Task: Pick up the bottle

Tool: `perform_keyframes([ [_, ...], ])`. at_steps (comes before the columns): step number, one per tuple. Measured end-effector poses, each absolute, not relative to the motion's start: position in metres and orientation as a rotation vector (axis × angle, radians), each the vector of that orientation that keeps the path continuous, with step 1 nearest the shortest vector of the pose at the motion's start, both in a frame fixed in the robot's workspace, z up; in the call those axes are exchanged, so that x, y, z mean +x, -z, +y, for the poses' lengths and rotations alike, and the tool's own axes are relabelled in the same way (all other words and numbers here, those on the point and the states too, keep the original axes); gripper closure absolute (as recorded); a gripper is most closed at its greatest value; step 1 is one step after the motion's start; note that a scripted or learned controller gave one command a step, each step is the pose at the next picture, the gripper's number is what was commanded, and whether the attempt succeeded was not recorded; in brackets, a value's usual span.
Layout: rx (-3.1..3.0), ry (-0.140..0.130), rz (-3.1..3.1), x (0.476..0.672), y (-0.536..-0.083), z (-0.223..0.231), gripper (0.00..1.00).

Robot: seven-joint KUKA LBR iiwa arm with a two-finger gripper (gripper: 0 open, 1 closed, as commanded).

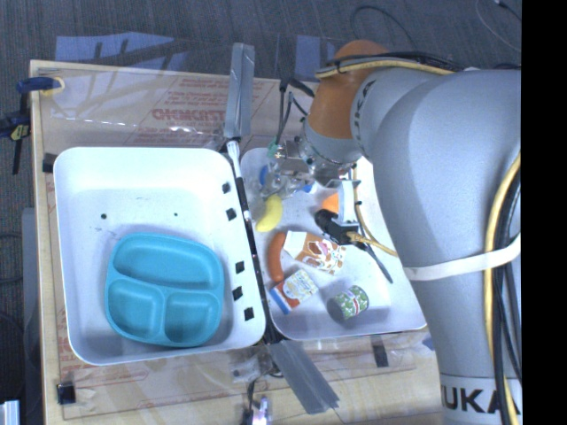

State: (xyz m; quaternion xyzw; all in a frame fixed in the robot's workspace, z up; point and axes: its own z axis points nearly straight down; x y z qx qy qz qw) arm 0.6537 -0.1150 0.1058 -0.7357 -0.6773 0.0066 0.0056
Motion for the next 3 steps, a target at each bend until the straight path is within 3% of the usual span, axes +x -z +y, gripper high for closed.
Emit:
perform_keyframes([
  [1,-1.981,-0.002,-2.439,0.657,-0.292,-0.055,1.00],
  [2,-1.869,0.000,-2.526,0.657,-0.398,-0.104,1.00],
  [3,-2.558,-0.005,-1.822,0.633,-0.419,-0.139,1.00],
])
